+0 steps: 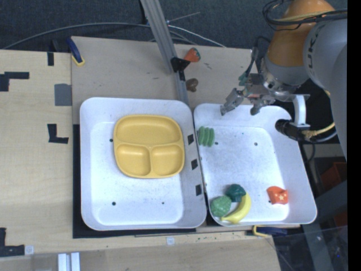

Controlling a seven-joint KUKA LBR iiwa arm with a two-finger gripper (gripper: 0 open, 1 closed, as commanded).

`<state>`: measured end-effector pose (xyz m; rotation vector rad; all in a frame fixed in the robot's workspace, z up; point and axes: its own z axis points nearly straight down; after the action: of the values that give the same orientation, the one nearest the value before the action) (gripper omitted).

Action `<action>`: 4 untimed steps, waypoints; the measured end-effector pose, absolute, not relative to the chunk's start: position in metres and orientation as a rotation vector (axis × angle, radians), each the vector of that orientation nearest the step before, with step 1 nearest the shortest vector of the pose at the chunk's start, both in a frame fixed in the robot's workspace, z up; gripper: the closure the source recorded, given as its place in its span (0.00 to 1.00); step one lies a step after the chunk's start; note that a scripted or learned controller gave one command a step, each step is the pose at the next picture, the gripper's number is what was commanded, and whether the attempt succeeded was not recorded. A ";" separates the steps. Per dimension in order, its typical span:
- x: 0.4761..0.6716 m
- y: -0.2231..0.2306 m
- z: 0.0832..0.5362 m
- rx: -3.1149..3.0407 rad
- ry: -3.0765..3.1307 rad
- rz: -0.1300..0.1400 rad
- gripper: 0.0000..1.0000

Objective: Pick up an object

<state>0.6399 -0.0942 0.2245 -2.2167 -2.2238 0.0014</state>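
Just one camera here, fixed up above the desk (34, 151) and looking down at a slant, so the far edge sits at the top of the frame. It's far enough back to take in both white bins whole: the left bin (90, 168) and the right bin (293, 174) sit side by side mid-frame. The arm (316, 38) comes in from the right, cut off by the frame edge. A grey pole (161, 27) runs up out of the top, probably a mount, hard to tell.

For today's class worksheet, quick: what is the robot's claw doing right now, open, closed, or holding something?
Claw: open, holding nothing, above the far rim of the right bin.
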 end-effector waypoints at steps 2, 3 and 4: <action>0.637 -0.097 0.160 -2.216 -2.220 0.010 0.00; 0.628 -0.092 0.101 -2.218 -2.221 0.006 0.00; 0.631 -0.092 0.094 -2.219 -2.224 -0.003 0.00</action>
<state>0.6305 -0.0918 0.0945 -2.2187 -2.2244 -0.0032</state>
